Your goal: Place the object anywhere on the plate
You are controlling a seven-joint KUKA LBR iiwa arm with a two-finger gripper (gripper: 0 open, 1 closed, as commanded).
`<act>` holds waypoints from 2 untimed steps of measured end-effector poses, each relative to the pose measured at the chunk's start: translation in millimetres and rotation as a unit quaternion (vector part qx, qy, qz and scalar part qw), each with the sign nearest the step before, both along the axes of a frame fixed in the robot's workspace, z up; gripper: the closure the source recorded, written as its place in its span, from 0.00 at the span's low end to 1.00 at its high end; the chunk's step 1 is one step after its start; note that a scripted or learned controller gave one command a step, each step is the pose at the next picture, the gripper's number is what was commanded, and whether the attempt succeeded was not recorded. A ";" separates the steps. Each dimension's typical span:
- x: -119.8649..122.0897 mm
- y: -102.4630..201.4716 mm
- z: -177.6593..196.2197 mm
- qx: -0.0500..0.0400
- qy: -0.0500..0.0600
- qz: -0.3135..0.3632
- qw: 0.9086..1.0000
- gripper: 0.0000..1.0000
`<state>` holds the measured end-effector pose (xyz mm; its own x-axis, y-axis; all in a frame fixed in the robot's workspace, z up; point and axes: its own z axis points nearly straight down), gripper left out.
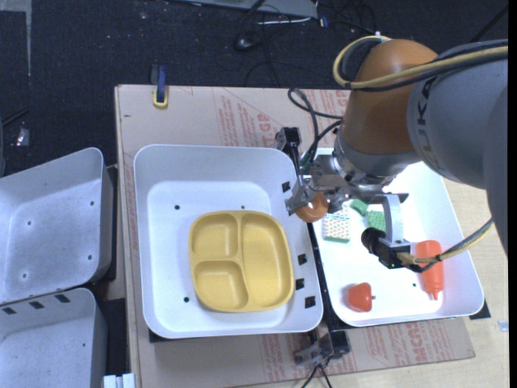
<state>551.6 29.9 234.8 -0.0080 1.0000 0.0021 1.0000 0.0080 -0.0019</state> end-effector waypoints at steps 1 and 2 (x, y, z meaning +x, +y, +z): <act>-9.9 55.2 -0.3 0.000 0.000 0.000 1.000 1.00; -9.2 51.2 -0.1 -0.001 0.000 -0.003 1.000 0.00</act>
